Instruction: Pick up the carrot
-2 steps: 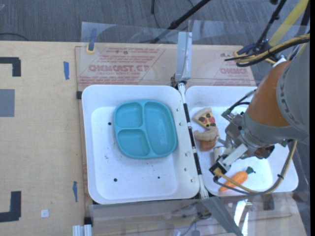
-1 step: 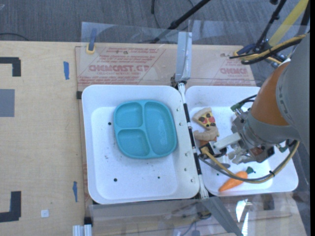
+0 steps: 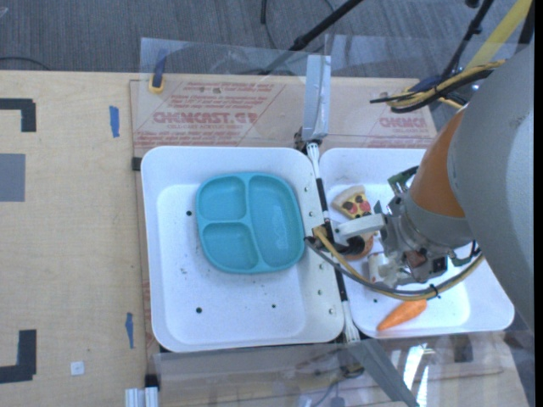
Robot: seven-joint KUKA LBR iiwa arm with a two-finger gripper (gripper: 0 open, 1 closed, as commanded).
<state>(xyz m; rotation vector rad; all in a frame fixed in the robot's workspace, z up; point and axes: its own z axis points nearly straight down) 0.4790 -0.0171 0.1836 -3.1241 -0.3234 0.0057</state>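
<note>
An orange carrot [image 3: 402, 314] lies near the front edge of the right bin [image 3: 484, 305], pointing left and slightly down. My gripper [image 3: 383, 267] hangs over the middle of the right bin, just above and behind the carrot, apart from it. The arm's grey wrist with its orange band covers much of the bin's right side.
A pizza slice toy [image 3: 353, 202] lies at the back of the right bin. A brown round item [image 3: 365, 244] sits partly hidden under the gripper. The left bin [image 3: 170, 227] holds a teal divided plate [image 3: 250, 222]. A ridge [image 3: 327, 244] separates the bins.
</note>
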